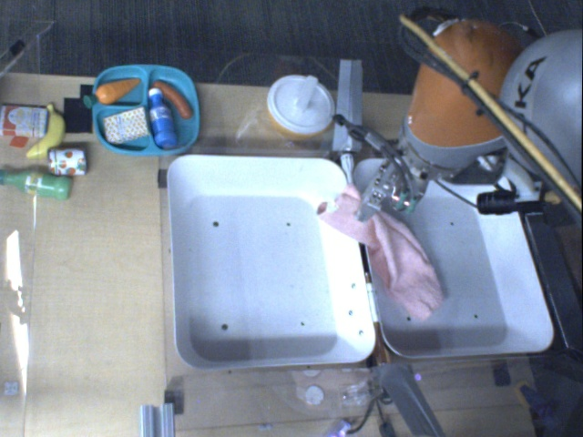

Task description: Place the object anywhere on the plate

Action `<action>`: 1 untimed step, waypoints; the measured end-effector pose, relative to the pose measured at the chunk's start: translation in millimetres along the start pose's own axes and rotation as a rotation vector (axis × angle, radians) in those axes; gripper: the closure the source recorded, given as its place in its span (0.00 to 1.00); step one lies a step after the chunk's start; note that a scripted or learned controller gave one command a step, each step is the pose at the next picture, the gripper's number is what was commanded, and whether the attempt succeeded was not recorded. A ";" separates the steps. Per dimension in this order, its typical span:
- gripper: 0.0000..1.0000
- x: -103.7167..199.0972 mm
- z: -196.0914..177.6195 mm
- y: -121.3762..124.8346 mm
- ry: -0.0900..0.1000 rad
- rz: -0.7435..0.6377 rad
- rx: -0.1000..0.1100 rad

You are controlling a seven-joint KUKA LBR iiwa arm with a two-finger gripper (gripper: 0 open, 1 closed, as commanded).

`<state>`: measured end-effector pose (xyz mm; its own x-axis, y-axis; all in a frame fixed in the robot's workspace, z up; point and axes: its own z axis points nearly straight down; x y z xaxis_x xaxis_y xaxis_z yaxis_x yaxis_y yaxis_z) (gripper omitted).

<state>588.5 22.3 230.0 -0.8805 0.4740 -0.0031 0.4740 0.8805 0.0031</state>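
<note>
I see the pink cloth (393, 255) lying slanted in the right bin (510, 289), its top corner draped over the wall toward the left bin (255, 262). My gripper (383, 198) pinches its upper end. The teal plate (187, 116) sits far off to the left.

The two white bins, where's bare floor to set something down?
The left white bin is bare up to the pink cloth draped over the shared rim. The right white bin is bare near its right wall. Crowded: its upper left, under the gripper.
</note>
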 end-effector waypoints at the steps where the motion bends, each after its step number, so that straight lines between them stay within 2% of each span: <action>1: 1.00 54.2 -1.2 26.1 0.001 -0.402 0.000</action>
<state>553.1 70.9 231.1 -0.9958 0.0917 -0.0032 0.0917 0.9958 0.0022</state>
